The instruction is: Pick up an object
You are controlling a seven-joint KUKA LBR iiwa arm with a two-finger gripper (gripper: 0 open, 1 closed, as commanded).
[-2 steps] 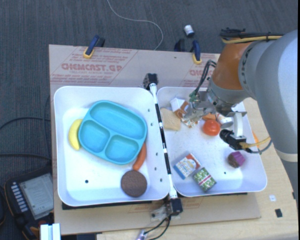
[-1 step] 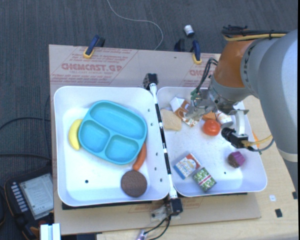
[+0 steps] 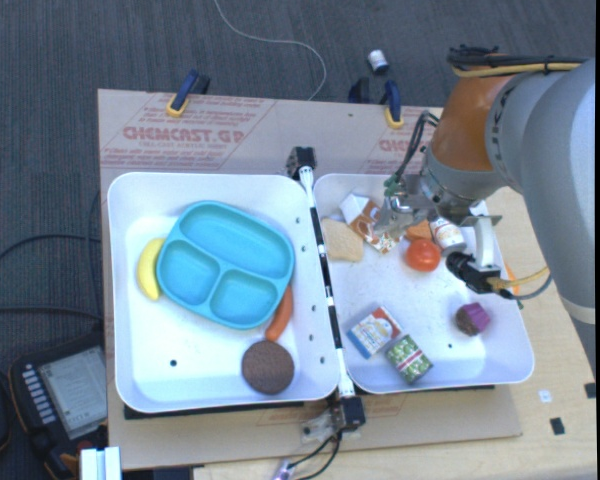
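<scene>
Right bin (image 3: 500, 368): tomato (image 3: 423, 256) beside claw (image 3: 393, 218)

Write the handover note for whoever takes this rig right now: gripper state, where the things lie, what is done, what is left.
Gripper: down in the back of the right bin, over a cluster of small items; finger state not readable, nothing seen lifted.
Right bin: tomato, bread piece, purple item, small box, green packet.
Left bin: blue divided tray, banana at its left, carrot at its right, brown round item in front.
Done: arm positioned.
Left: grasp and lift one object.
</scene>
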